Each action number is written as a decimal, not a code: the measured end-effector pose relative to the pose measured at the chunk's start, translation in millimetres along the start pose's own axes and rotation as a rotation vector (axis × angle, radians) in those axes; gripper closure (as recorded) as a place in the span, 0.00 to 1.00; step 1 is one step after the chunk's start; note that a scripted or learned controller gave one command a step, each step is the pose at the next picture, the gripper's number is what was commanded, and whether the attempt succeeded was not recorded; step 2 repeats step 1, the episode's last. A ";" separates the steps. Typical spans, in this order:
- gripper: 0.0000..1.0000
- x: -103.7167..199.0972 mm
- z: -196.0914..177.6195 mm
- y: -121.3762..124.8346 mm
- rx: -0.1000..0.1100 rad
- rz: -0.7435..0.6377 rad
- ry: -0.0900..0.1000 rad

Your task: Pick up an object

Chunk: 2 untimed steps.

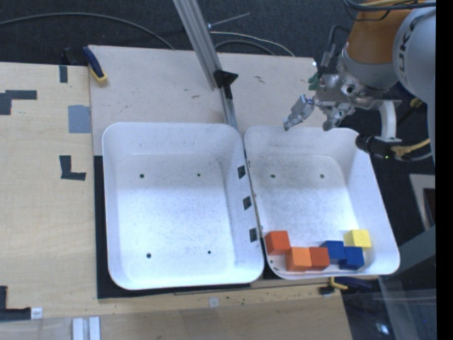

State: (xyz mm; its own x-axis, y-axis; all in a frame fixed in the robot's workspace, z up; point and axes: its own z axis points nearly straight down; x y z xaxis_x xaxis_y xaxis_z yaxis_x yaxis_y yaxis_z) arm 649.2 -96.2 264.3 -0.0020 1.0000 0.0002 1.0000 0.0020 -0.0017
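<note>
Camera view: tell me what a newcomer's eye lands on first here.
First the bright blocks huddled in the near corner of the right bin: an orange block, a blue block and a yellow block. Then the arm's orange band at upper right, with the gripper, fingers spread, over that bin's far edge.

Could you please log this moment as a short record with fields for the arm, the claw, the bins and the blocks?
arm: KUKA arm reaching in from the right, above the right bin's far edge
claw: claw open, nothing between its fingers
right bin: right bin holds all the blocks at its near edge
blocks: orange block, second orange block, blue block, yellow block on the blue one
left bin: left bin beside the right bin
</note>
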 end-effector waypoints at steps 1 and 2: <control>0.00 -46.1 145.4 -7.4 0.007 0.003 -0.001; 0.00 -46.1 145.4 -7.4 0.007 0.003 -0.001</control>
